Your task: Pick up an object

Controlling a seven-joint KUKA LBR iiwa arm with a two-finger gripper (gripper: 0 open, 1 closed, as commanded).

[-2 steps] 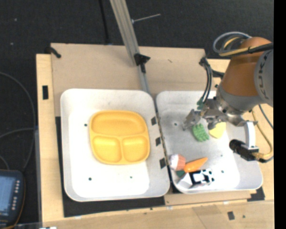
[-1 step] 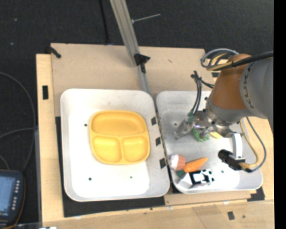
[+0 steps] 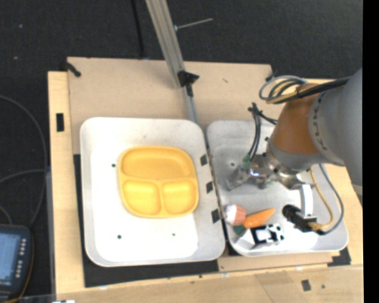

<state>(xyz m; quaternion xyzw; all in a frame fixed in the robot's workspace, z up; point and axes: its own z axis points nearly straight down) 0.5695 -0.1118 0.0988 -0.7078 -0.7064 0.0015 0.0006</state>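
Over the right bin (image 3: 230,134), gripper (image 3: 256,172) set low, whether parted or closed we cannot tell; toy carrot (image 3: 260,218) lies apart, toward the front wall; we judge the pick not yet made.

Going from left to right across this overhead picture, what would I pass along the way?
Left white bin → yellow divided plate → orange carrot-like toy → orange band on the robot arm.
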